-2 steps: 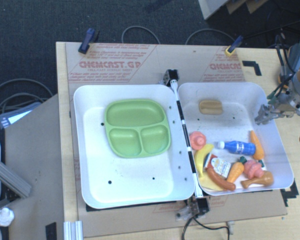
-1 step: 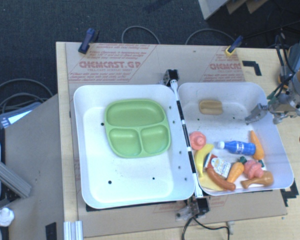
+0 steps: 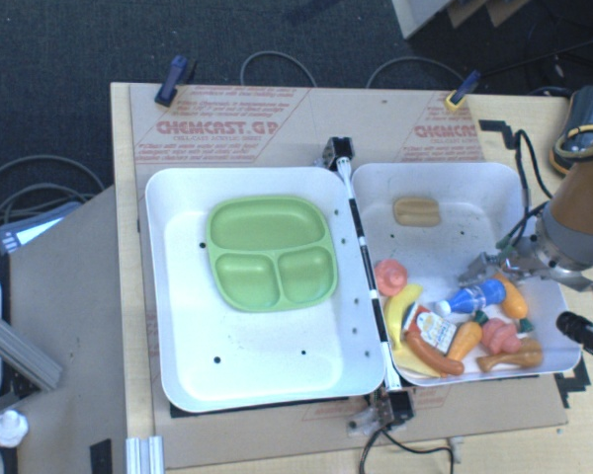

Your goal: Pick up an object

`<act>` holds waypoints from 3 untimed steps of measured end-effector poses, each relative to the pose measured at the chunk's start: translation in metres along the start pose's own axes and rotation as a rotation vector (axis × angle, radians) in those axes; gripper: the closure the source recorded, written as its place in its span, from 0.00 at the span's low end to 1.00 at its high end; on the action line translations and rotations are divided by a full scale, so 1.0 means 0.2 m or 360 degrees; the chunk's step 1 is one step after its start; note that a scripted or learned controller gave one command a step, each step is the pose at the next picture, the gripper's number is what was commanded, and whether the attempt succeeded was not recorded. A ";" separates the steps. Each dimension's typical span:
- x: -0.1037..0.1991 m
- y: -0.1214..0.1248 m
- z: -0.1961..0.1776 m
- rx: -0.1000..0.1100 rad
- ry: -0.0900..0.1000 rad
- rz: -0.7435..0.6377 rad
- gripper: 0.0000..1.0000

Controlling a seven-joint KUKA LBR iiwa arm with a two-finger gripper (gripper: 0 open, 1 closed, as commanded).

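Reaching in from 3 o'clock over the right bin [image 3: 371, 188], with the grey arm [image 3: 573, 215] ending in the gripper [image 3: 496, 263] at about 4 o'clock of that bin's middle. Not showing clearly enough whether spread or pressed together, so cannot tell; nothing visibly pinched. Hanging just above and beside the blue bottle [image 3: 477, 297], which is lying tilted toward 8 o'clock, touching the orange piece [image 3: 514, 301] at its 3 o'clock. Crowding the bin's 6 o'clock end: a banana [image 3: 400, 314] curving along the left wall, a pink round piece [image 3: 390, 275] at its 12 o'clock, a white and red packet [image 3: 435, 329], a carrot [image 3: 465, 339], a hot dog [image 3: 435, 356], a pink lump [image 3: 501, 336] and a tan drumstick [image 3: 509, 361]. Lying well apart at the bin's 12 o'clock, a tan bread roll [image 3: 416, 211]. Sitting in the left bin [image 3: 168, 265], toward its 12 o'clock, a green divided plate [image 3: 272, 253]
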State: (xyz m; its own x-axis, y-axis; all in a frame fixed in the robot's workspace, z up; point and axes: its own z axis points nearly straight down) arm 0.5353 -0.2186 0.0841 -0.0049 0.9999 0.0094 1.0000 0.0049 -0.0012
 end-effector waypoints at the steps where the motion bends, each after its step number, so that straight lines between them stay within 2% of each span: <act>1: -0.01 -0.28 0.00 0.0003 -0.0003 0.0003 0.00; 2: 0.34 0.09 0.00 -0.0004 -0.0015 0.0006 0.00; 3: 0.16 -0.09 0.00 0.0001 -0.0015 0.0009 0.00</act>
State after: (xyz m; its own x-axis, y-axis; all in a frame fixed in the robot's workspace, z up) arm 0.5181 -0.1861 0.0845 0.0006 1.0000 0.0002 1.0000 -0.0006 -0.0016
